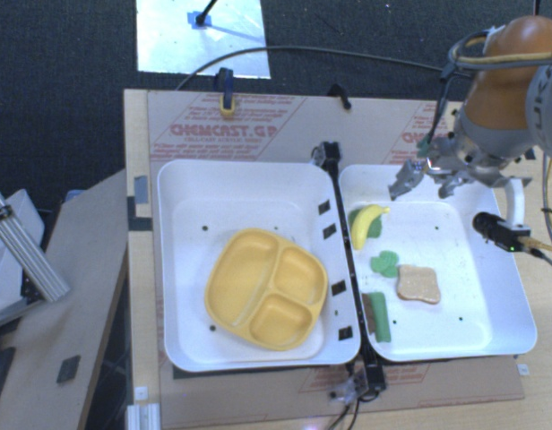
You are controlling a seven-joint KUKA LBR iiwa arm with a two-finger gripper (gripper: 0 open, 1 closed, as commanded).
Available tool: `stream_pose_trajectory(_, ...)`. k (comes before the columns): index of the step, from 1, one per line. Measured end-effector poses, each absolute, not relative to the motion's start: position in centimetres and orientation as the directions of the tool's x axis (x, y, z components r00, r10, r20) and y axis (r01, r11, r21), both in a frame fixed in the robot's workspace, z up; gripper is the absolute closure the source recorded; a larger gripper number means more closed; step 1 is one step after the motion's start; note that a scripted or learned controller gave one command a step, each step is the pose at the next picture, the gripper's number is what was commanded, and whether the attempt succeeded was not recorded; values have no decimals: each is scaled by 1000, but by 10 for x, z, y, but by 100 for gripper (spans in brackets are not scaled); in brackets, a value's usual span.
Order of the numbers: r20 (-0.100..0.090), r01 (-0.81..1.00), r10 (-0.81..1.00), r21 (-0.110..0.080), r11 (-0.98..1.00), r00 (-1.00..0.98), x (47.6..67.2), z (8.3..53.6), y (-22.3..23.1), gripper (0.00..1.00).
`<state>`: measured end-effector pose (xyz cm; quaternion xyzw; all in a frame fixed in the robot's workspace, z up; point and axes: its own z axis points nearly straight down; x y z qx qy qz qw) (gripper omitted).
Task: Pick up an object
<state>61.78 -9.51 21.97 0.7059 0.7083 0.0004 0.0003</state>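
Observation:
The right bin holds a yellow banana lying over a small green piece near its left wall. Below them sit a green lump, a slice of toast and a green stick along the divider. My gripper hovers over the bin's back edge, up and to the right of the banana. Its fingers are spread open with nothing between them.
A yellow three-part plate lies in the left bin. A black clip strip runs between the bins. A black cable connector hangs over the right bin's right side. Bare floor shows in the right bin's right half.

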Motion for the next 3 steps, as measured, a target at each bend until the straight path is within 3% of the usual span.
stream_pose_trajectory(2,1,1000,1000,4,1,-1,618,102,-89,0)
stream_pose_trajectory(3,0,1000,1000,13,2,-2,623,93,-89,0)
